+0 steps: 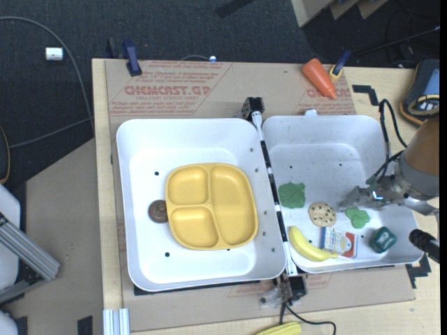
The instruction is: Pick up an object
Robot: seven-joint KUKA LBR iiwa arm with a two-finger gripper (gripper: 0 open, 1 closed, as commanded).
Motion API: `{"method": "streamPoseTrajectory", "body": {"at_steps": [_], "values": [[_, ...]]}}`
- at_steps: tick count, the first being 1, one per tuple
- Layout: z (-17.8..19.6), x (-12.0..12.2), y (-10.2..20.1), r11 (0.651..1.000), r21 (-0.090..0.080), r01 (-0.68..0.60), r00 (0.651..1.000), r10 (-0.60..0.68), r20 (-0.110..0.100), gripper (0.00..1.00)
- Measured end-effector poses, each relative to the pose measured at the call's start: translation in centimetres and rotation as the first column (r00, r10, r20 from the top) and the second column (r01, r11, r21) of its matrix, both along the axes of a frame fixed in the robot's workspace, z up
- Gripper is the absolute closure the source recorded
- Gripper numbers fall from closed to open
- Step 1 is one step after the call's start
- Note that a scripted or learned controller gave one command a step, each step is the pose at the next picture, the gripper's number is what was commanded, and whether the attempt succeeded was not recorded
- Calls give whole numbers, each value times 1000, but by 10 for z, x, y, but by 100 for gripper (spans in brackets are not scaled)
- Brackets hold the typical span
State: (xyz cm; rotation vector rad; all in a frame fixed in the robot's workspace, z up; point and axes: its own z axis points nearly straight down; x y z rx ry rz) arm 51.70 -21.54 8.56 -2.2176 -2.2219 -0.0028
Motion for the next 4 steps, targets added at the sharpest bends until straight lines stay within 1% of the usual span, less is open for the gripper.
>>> {"method": "streamPoseTrajectory", "body": {"at_steps": [1,2,3,4], "values": [[10,0,-1,1000,-2,1,1000,-1,2,100],[10,0,-1,1000,-2,1,1000,-1,1,0],[-1,-38,-5,1000,5,-1,1000,1,-3,0],[8,-37,-7,1000,-1,2,1000,-2,1,100]]}}
